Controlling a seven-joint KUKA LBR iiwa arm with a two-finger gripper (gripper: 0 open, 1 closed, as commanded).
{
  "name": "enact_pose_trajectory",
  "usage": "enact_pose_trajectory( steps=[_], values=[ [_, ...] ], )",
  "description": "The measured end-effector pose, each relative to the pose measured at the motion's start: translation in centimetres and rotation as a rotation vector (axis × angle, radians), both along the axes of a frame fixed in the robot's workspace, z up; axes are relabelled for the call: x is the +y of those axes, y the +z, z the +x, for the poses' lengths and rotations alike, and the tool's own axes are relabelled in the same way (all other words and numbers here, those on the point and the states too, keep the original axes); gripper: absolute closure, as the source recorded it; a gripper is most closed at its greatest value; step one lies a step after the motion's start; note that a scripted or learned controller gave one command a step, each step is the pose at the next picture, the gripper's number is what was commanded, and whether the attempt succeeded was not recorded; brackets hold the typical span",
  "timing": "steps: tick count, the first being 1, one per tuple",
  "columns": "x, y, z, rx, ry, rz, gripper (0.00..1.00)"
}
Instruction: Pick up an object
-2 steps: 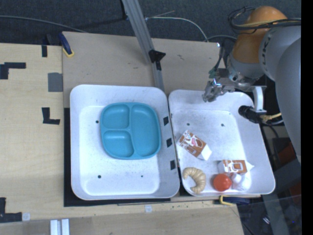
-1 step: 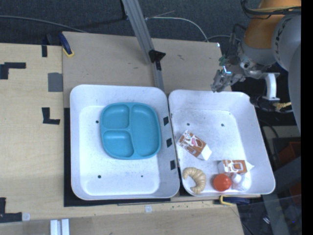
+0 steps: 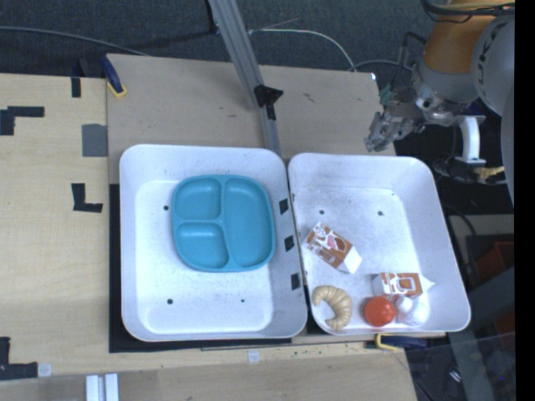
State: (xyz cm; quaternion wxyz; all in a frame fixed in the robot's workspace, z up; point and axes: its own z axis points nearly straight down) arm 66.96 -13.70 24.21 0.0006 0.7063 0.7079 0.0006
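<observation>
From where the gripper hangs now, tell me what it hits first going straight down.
Most likely the back rim of the right bin or the bench beside it; the gripper sits just beyond that edge, though depth is hard to judge.

This looks like a robotics lab rather than any home or kitchen. A plywood desk (image 3: 192, 107) marked with black tape pieces (image 3: 84, 197) carries two shallow white bins (image 3: 134, 249) set side by side. An industrial arm (image 3: 468, 32), grey with an orange band, reaches in from the far right, trailing cables (image 3: 309, 36) over dark carpet (image 3: 100, 11). A metal strut (image 3: 238, 44) slants up from the desk. The bins hold toy-like test items: a blue divided plate (image 3: 223, 222), a croissant (image 3: 334, 305), a red ball (image 3: 379, 311).
</observation>
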Motion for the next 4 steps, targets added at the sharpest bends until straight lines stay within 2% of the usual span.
enact_pose_trajectory(
  steps=[1,2,4],
  values=[
    [5.0,-1.3,-1.3,0.004,0.003,0.001,1.00],
    [9.7,-1.2,-1.5,0.004,0.003,0.001,1.00],
    [20.1,-2.8,-4.7,0.006,0.005,0.001,1.00]
  ],
)
